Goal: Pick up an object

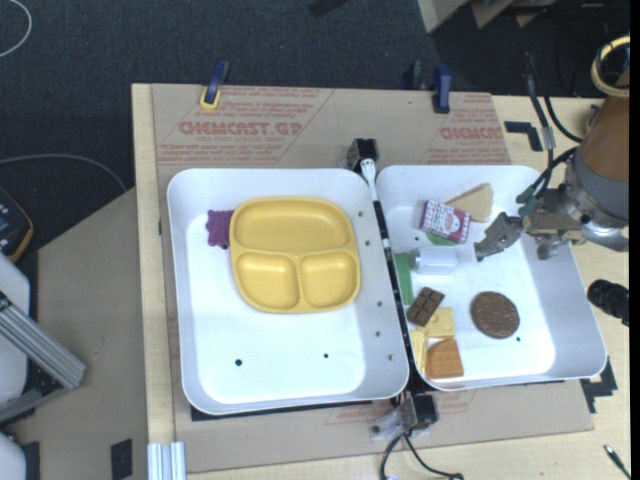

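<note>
Left bin (200, 358): one yellow three-compartment tray (295, 253), one purple item (218, 227) touching its left edge. Right bin (560, 353): one green stick (404, 276), one brown block (426, 306), one orange cracker (444, 358), one pink-and-white packet (446, 221) with its long axis tilted down toward the right, one pale wedge (475, 202), one brown round cookie (495, 314). My gripper (515, 236) hangs over the right bin just right of the packet, holding nothing; finger spread cannot be told.

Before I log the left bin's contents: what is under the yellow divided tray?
A purple item pokes out from the yellow tray's left edge, on the left bin's floor. How far it reaches underneath is hidden.
</note>
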